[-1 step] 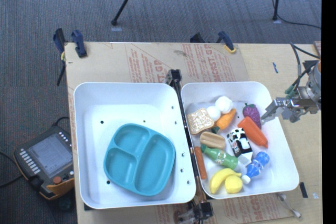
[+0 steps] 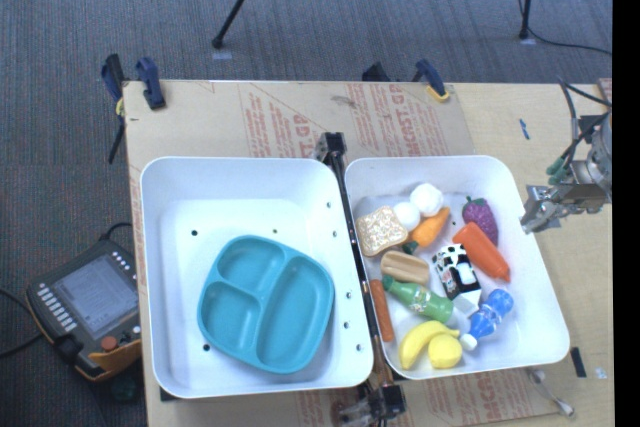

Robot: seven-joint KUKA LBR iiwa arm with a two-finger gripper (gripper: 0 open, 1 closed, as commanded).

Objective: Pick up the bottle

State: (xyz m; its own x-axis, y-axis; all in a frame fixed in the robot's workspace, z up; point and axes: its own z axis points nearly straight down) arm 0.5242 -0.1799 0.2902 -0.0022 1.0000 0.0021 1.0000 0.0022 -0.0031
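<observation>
The green bottle (image 2: 420, 296) is lying in the right bin (image 2: 540, 260), squeezed between toys. The pincer (image 2: 545, 207) is hanging open at the bin's right edge, holding nothing. It might be grabbing a neighbor toy instead.

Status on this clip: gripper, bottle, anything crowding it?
Gripper at right bin's right rim, holding nothing. Green bottle lying among toy food. Hot dog bun and banana close around it.

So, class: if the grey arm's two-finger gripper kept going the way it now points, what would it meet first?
It points left and down, so the gripper would probably first meet the right wall of the shallow white right-hand bin, then the orange toy carrot. Depth is unclear.
</observation>
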